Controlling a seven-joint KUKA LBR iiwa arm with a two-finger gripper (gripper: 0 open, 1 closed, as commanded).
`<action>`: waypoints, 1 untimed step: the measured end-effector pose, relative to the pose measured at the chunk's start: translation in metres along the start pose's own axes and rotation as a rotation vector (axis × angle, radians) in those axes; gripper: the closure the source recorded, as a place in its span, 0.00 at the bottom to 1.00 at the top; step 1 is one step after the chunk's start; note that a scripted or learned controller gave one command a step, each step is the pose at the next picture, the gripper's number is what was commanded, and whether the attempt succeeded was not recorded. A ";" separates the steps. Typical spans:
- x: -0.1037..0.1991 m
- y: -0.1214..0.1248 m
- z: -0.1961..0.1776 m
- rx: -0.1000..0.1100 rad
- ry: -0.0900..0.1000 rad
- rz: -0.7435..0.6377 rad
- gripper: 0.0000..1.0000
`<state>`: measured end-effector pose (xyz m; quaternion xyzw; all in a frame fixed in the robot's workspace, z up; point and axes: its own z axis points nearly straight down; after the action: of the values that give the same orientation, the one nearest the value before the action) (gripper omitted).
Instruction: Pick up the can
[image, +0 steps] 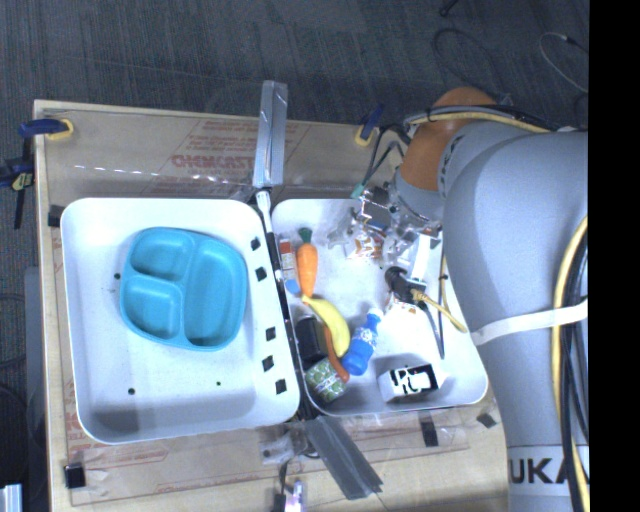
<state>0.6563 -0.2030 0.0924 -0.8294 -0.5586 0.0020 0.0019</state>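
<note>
Your can (325, 379) lies in the right bin (455, 385), down in its near-left corner, tucked against the divider wall. It looks to be on its side, with a greenish patterned label, its long axis running roughly across the corner, though you cannot read that axis surely from here.

The gripper (375, 232) hovers at the far end of the same bin, near its back wall. You cannot tell from this view how its fingers stand, or whether anything sits between them; the metal parts there are too cluttered to read.

So the relation that matters: the can lies toward the near edge of the counter (150, 140) from the gripper, and somewhat left, well apart from it. Between the two you have the carrot (307, 266), the banana (331, 322) and the blue bottle (362, 343), and the banana's near end and the bottle's base press close to the can. Expect a tight approach: you likely need to come down from above with the fingers set across the can's short side, clear of the wall.
</note>
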 end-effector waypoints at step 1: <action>0.000 -0.002 -0.010 0.013 -0.003 -0.007 1.00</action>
<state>0.6549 -0.2023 0.1019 -0.8273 -0.5617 0.0070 0.0065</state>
